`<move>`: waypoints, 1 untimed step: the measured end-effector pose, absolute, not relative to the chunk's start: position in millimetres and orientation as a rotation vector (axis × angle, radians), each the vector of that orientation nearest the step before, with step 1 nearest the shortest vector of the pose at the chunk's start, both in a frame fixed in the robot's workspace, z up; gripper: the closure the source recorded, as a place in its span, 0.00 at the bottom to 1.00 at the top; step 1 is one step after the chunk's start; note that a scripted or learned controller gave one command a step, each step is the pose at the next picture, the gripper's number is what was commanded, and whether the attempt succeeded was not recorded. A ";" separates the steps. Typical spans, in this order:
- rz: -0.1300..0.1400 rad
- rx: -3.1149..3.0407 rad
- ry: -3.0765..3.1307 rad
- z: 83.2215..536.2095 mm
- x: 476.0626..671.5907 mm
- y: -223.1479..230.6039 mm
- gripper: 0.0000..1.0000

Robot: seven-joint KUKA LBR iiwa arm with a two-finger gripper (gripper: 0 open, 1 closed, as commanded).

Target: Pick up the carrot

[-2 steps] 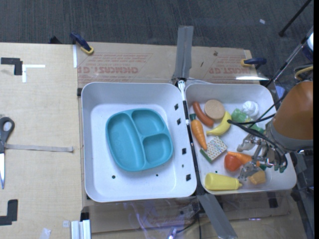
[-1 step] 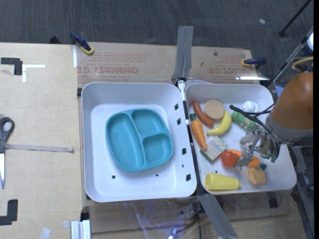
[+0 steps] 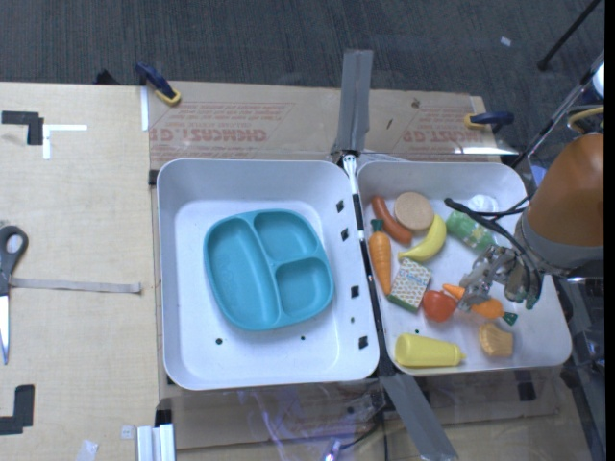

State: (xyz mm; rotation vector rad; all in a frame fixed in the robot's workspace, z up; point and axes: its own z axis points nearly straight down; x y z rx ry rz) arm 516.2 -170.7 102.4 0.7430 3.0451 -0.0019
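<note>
Two white bins [image 3: 173, 257] sit on cardboard. Gripper [image 3: 483, 281]: whether its fingers are apart I cannot tell. Carrot [image 3: 381, 260] lies well left; approach along it.

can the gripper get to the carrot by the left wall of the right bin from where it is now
Probably yes. The carrot lies uncovered on top, and the gripper hangs over the same bin. The bin wall beside it and the banana nearby may crowd the fingers.
</note>
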 end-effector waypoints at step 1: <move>0.001 0.656 3.067 192.4 521.4 -71.5 1.00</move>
